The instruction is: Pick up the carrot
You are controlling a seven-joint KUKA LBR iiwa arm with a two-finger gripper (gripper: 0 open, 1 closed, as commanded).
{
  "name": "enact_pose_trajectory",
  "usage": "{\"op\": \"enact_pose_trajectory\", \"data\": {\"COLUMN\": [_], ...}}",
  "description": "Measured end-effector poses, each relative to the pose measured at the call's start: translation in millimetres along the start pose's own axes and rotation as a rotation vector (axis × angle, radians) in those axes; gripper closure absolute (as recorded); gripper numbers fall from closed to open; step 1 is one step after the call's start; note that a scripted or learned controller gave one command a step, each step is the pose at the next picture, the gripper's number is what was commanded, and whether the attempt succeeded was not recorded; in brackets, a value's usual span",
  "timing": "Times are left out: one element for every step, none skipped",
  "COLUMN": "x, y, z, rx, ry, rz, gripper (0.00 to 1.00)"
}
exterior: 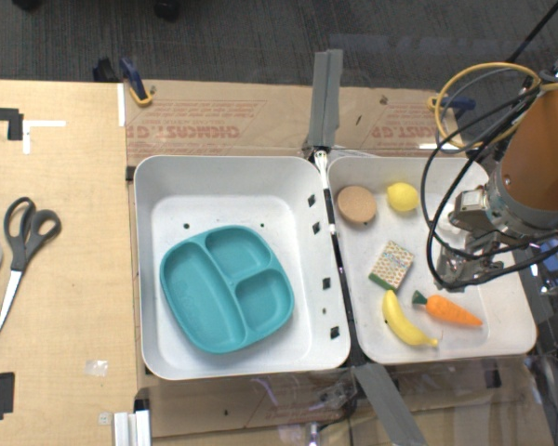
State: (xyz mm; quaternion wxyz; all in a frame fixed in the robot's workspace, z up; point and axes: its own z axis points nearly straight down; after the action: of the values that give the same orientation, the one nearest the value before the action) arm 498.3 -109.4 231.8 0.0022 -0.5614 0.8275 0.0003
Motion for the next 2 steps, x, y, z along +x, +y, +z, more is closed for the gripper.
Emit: {"op": "enact_pose_trajectory", "data": {"x": [-33.2,-61.5], "y": [18.4,46.0], "z": [38.9,31.4], "rx": [-0.003,-0.003], "ry": [0.001,0.001], "rz": [-0.092,-0.327], "gripper": [1.0,1.0]}}
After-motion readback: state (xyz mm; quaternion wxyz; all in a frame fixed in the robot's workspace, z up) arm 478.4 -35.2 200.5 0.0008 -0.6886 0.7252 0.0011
